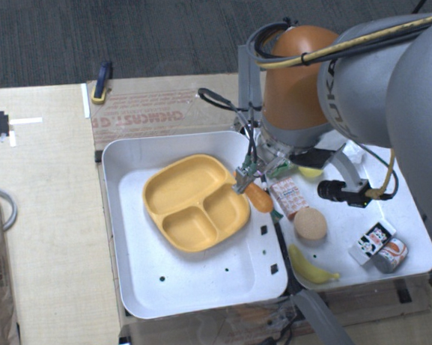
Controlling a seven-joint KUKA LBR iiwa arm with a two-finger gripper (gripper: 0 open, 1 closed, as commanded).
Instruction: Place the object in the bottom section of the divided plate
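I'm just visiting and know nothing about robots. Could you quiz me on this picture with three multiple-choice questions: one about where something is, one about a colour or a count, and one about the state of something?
1. In which bin does the divided plate lie?
A. the left bin
B. the right bin
C. outside both bins

2. How many sections does the plate have?
A. two
B. three
C. five

3. What lies in the plate's sections at this moment?
A. a banana
B. a carton
C. nothing

Answers:
1. A: the yellow plate rests on the floor of the left bin, while the banana and the small carton lie in the right bin.
2. B: its ridges mark off one large section and two smaller ones.
3. C: all three sections show bare yellow, and the orange object sits by the gripper at the plate's right edge, not inside it.
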